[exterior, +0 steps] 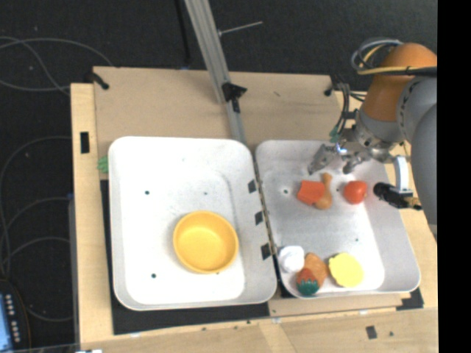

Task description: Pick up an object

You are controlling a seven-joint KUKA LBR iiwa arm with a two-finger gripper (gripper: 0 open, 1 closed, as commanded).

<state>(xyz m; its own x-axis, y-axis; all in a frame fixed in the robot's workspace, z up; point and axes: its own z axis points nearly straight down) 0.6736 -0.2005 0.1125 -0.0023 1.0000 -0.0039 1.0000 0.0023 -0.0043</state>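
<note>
My gripper [335, 162] hangs over the far part of the right bin [383, 234], open, with nothing between its fingers. Just in front of it lie an orange-red block [312, 191] and a small tan piece [324, 201] touching the block's right side. A red round object [355, 191] sits a little to the right of them. At the bin's near edge are a white object [292, 256], a carrot-like piece with a green end [312, 272] and a yellow disc [346, 270].
The left bin [147, 175] holds a yellow bowl [205, 241] near its front. A grey metal pole [213, 57] rises at a slant behind the bins' shared edge. The wooden bench [162, 101] borders both bins.
</note>
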